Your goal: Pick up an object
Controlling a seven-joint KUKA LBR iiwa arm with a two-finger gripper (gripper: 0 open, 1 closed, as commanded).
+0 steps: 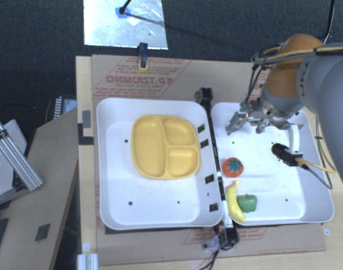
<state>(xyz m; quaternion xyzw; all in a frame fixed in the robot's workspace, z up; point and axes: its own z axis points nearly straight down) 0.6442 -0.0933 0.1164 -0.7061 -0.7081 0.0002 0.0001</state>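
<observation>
Reaches in from the right as a grey arm (326, 89), with an orange band (289, 66) above the wrist and the wrist bent down toward the bench. Ends in a pincer (244, 129) over the far part of the right bin (272, 187), tips slanting down toward the bin's floor. Shows the 2 fingers (232, 125) spread apart, pinching nothing. Hard to tell whether the tips touch the floor or hang just above it.

On the camera side of the pincer, apart from the tips: a red tomato (233, 166), close to the divide between the 2 bins. Further that way, well apart from the pincer: a yellow banana (234, 202) along the bin's left wall, touching or just beside a green fruit (248, 202) of a kind too small to make out. To the pincer's left, across the divide: a yellow plate (164, 146) with 3 compartments, flat in the left bin (112, 167).

Runs out of view at the right edge, upper arm cut off there. Hides part of the right bin's far rim behind wrist and orange band.
</observation>
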